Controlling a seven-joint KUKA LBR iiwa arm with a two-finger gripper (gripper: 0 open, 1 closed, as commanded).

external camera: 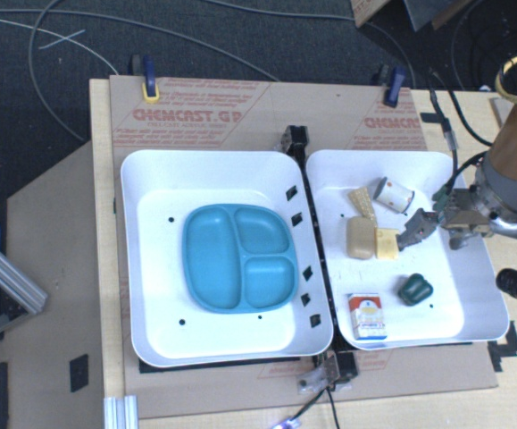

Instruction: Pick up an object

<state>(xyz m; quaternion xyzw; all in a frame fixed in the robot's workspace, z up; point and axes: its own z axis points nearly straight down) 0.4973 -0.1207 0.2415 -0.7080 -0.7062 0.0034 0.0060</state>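
Observation:
The right bin (472, 324) holds several small objects. A tan block (361, 238) and a yellow piece (387, 244) lie side by side near its middle. Behind them are a tan cracker-like piece (360, 202) and a white and grey cylinder (392, 195). A dark green lump (414, 289) and a red and white box (368, 317) lie toward the front. My gripper (423, 226) hangs low over the right half of this bin, its dark tip just right of the yellow piece. I see nothing held in it.
The left bin (142, 195) holds a blue divided plate (238, 257). A black clip-studded divider (304, 231) runs between the bins. The grey arm (508, 186) enters over the right bin's right rim. Cables lie on the dark floor behind the bench.

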